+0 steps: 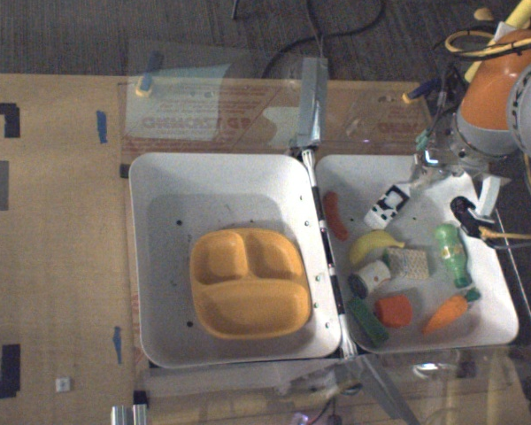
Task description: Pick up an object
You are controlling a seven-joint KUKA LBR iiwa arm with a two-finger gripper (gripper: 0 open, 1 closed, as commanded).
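Right bin (pixel 504 326) holds the pickable items, all loose, none lifted. Black-and-white box (pixel 387 205) tilted near the back wall. Red sausage-shaped piece (pixel 335 215) along the left wall. Yellow banana (pixel 374 243) mid-bin, touching a grey speckled sponge block (pixel 410 263). Small white-and-black cylinder (pixel 369 278) on its side just left of the sponge. Green bottle (pixel 451 254) lying down on the right. Front row — dark green bar (pixel 367 320), red block (pixel 393 311), orange carrot (pixel 448 313), tip pointing front-left.
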